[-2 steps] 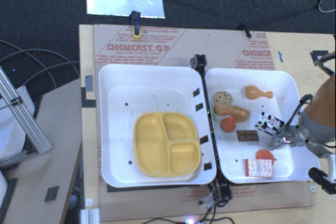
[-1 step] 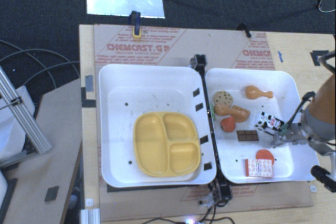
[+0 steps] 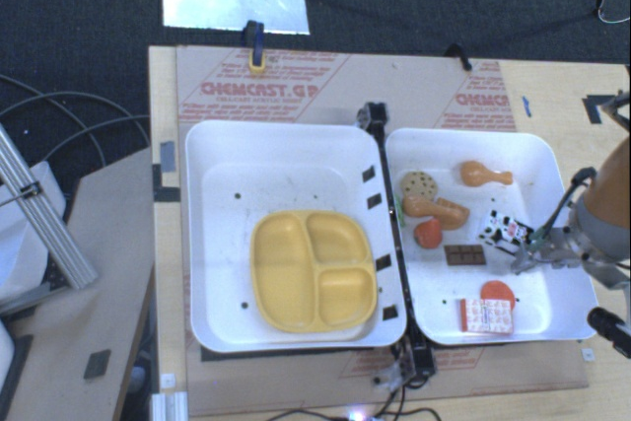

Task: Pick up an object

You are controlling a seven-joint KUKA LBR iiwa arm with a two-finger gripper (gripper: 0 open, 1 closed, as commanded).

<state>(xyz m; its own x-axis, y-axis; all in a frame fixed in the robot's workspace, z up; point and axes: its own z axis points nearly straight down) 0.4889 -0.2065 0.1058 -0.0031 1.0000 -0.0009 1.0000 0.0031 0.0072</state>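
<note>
The right bin (image 3: 552, 158) holds several toy foods: a speckled cookie (image 3: 419, 183), a tan drumstick (image 3: 483, 175), an orange bread-like piece (image 3: 435, 208), a red tomato (image 3: 428, 234), a brown chocolate bar (image 3: 464, 255), a black-and-white patterned piece (image 3: 502, 230), an orange disc (image 3: 498, 291) and a red-and-white box (image 3: 486, 315). My gripper (image 3: 525, 257) reaches in from the right, low over the bin floor. It sits just right of the chocolate bar and below the black-and-white piece. Nothing is visibly held in it.
The left bin (image 3: 227, 163) holds a yellow divided plate (image 3: 315, 269). A black divider with clips (image 3: 386, 212) runs between the bins. The arm's grey body (image 3: 603, 222) covers the right bin's right wall. A yellow clamp (image 3: 256, 49) sits at the bench's back edge.
</note>
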